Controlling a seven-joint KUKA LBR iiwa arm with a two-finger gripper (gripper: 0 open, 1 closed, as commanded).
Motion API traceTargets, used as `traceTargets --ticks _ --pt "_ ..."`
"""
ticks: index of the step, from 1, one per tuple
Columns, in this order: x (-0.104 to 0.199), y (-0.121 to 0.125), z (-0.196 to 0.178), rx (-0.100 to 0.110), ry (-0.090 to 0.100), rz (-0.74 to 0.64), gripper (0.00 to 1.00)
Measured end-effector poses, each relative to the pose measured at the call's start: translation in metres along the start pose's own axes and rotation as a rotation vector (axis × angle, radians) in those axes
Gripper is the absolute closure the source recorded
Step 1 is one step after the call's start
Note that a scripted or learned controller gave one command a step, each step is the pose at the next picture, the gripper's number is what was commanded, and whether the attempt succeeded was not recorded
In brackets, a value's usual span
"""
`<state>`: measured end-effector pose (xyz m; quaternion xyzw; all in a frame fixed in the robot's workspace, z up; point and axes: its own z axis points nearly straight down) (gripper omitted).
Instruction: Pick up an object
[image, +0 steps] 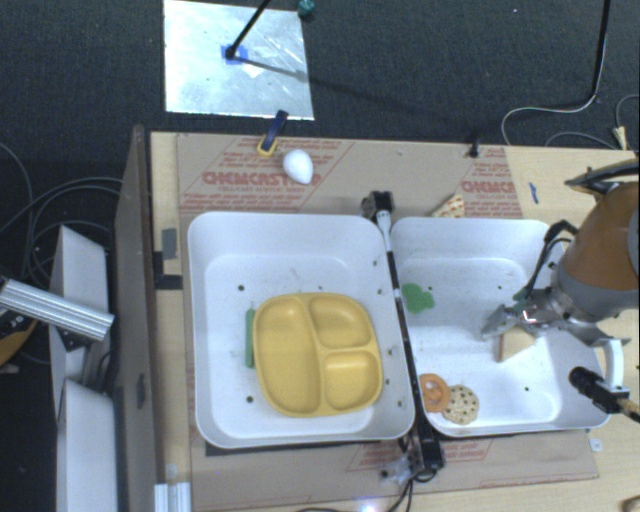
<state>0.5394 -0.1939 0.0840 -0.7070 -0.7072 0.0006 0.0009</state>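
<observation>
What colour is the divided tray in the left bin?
Yellow; the tray shows clearly in the camera view.

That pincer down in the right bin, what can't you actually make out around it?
- Pincer: too small and blurred to tell whether it grips anything.
- Tan wedge: its top edge is hidden beneath the pincer.
- Green strip: mostly covered by the yellow tray.

The grey arm (600, 262) reaches in from the right, orange band above the wrist, its gripper (508, 322) low and pointing left.
</observation>
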Motion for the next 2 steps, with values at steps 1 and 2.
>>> traceTargets --ticks 1,2 --pt "0.000 0.003 -0.011 -0.006 -0.001 -0.001 1.00" --pt "0.131 0.006 -0.106 -0.011 0.003 -0.015 1.00"
